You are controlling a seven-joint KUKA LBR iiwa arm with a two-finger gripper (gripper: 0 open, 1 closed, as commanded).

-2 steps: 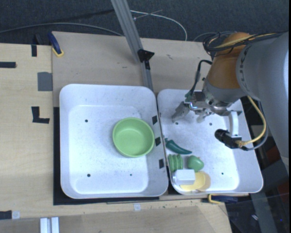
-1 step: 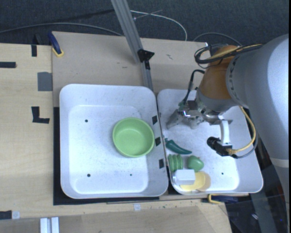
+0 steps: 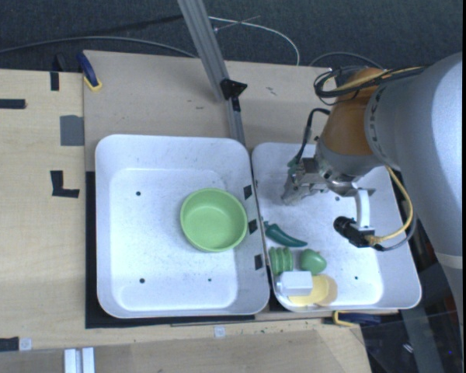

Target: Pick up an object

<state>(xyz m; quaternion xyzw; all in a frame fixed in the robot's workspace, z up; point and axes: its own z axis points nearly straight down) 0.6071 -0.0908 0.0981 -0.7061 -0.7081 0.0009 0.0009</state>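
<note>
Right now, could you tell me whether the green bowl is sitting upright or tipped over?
Upright. The green bowl in the left bin shows its full round rim and hollow inside facing up at the camera, with nothing in it.

Matt green plastic bowl point(image 3: 213, 220), smooth; speckled white plastic bins point(image 3: 124, 162); pale wood-look bench point(image 3: 31, 208); glossy grey arm point(image 3: 431, 146), orange band point(image 3: 346, 130) shining.
</note>
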